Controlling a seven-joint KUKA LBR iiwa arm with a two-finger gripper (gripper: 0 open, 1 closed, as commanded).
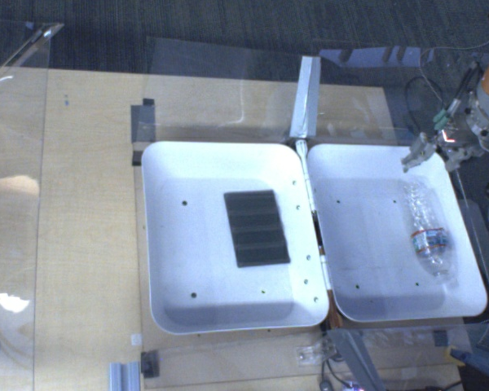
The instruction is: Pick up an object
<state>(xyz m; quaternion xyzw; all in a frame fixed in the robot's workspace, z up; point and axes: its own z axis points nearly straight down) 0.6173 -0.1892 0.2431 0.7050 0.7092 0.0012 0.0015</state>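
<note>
Nearest the camera is the front lip of the two white bins, which sit side by side on the pale wooden worktop (81, 243), their inner rims touching along the middle so that one arm can reach both from the right.

Inside the left bin (171, 300) lies a dark ribbed rectangular pad (257, 228), flat on the floor of the bin and slightly turned, well apart from every wall. It looks low and broad, so I judge it a poor thing for two fingers to close on from above.

Along the far-right side of the right bin (367, 300) lies a clear plastic bottle (425, 230) on its side, near the right wall, with a small blue and orange label toward its nearer end. It is the likelier thing to be picked: it is rounded, stands proud of the bin floor, and lies closest to the arm. Its clear, thin body is probably light and may roll or slip if squeezed off-centre.

By the far right corner of the right bin hangs the gripper (413, 155), above the rim and short of the bottle, tilted down toward the bin. Its fingers touch nothing, and nothing lies between them. How far apart they stand I cannot tell, since the end is small and seen at a slant. The pick appears not yet begun: the bottle rests untouched.
</note>
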